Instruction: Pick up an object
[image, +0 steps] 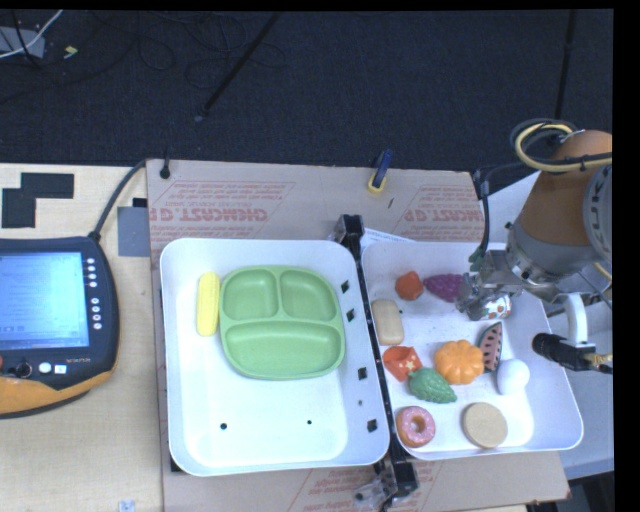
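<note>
- Over the right white bin, the metal two-finger gripper hangs low beside a dark purple toy vegetable; whether it is open I cannot tell.
- Nothing looks lifted, so the pick remains.
- Close by lie a watermelon slice, orange pumpkin and small orange-red fruit, crowding it.

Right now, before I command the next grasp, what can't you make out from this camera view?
- Gripper: small and dark against the wrist hardware; finger state is unreadable, as is any contact with the purple item.
- Purple item: its right end is hidden behind the gripper.
- Watermelon slice: too small to tell whether it touches the white egg.
- Arm: cut off by the view's right edge.
</note>
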